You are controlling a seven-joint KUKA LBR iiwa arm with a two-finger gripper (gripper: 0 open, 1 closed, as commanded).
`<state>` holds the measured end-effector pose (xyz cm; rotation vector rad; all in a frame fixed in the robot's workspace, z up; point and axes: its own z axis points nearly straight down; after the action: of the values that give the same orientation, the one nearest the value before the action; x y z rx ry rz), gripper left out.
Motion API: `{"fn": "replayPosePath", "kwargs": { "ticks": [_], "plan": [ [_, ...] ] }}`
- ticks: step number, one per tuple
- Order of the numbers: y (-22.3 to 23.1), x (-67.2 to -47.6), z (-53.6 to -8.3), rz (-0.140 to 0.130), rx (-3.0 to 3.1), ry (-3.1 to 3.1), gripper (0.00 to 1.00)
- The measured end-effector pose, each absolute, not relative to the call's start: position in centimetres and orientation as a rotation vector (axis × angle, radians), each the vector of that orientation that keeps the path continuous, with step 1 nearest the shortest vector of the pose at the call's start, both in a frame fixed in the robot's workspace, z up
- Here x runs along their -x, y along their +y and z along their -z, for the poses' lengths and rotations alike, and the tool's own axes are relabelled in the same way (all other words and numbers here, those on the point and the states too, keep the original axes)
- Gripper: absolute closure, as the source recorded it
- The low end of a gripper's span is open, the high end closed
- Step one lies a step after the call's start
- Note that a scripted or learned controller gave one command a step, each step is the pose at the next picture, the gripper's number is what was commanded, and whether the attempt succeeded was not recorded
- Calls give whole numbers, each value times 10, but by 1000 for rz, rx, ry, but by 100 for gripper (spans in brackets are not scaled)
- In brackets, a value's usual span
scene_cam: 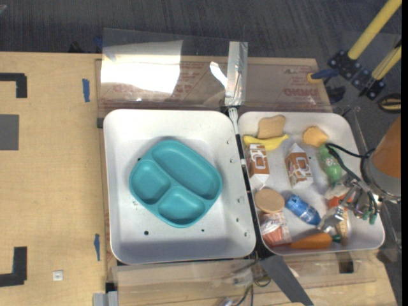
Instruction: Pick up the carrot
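Observation:
The carrot is a long orange piece lying flat along the front wall of the right bin. My gripper reaches in from the right and sits low in the bin's front right corner. It is just above and to the right of the carrot's thick end, among wires and small items. The carrot rests on the bin floor, and I cannot see whether the gripper touches it. An orange band marks the arm at the right edge.
The right bin also holds a banana, a bread piece, a green bottle, two brown cartons, a blue item and a round tan lid. A teal divided plate lies in the left bin.

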<state>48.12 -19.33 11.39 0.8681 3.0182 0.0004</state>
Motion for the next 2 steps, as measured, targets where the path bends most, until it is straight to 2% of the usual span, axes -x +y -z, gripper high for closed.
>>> {"fn": "replayPosePath", "kwargs": {
  "ticks": [1, 2],
  "plan": [
    [-203, -488, -120, -35, -1115, 2939, 0],
    [-215, -484, -88, -12, -1647, 2668, 0]
  ]
}}
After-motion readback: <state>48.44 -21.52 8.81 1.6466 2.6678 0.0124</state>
